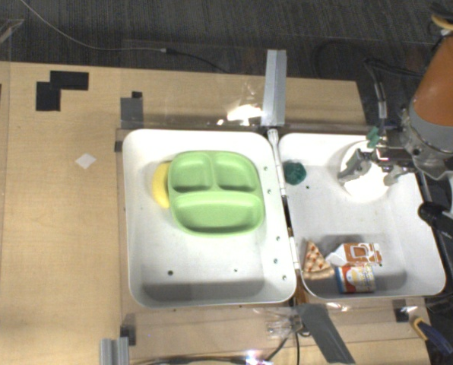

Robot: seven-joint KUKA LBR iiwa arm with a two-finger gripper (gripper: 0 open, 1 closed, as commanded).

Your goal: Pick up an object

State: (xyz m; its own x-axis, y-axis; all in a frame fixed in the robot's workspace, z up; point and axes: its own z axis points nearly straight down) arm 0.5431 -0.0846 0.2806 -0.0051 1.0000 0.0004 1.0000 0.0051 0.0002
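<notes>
With the hand [361, 166] seen apart and empty over the right bin [409, 226], it is best lowered squarely onto the green ball [294, 173] nearby before being closed.

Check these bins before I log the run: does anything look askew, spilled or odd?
Mostly tidy. A yellow object is wedged partly under the green divided tray in the left bin. In the right bin, a can lies on its side beside a pizza-slice toy.

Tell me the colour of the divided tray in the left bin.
The divided tray is light green, seen plainly in the camera view.
</notes>
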